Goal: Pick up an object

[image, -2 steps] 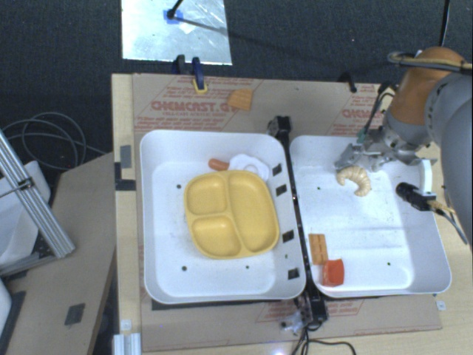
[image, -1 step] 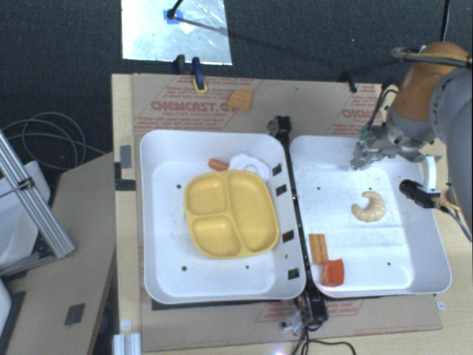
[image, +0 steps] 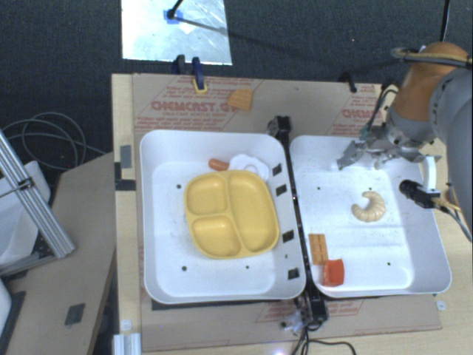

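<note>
Camera view: gripper (image: 360, 154) hovers over the right bin (image: 429, 272), fingers spread and holding nothing, above a croissant (image: 370, 207).

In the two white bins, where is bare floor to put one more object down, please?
Right bin: bare floor left of the croissant and right of the red piece. Left bin: the yellow tray crowds the middle, leaving strips along the left and front walls.

In the right bin (image: 421, 272), bare floor surrounds the croissant (image: 369, 206); 2 blocks (image: 325, 261) crowd its near-left corner.
</note>
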